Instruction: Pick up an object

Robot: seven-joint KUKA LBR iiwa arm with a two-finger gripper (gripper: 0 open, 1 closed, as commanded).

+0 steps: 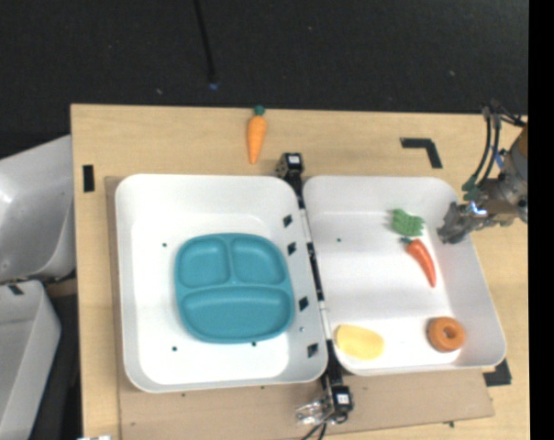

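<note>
In the right bin I see a carrot with a green top [418, 248] lying slantwise, tip toward the near edge. A yellow lemon-like piece [360, 342] sits at the near left corner, an orange doughnut [446, 334] near the right. Another carrot [256, 135] lies on the counter behind the bins.

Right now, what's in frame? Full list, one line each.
Bench: 1, light wood, under both bins.
Bins: 2, white, side by side; left bin, right bin.
Plate: 1, teal, three compartments, middle of the left bin.
Carrot with green top: 1, orange, right bin, upper right.
Yellow piece: 1, right bin, lower left corner.
Doughnut: 1, orange-brown, right bin, lower right.
Second carrot: 1, orange, on the bench above the bins, outside both.
Gripper: 1, dark, at the right bin's right edge, next to the carrot with green top.
</note>
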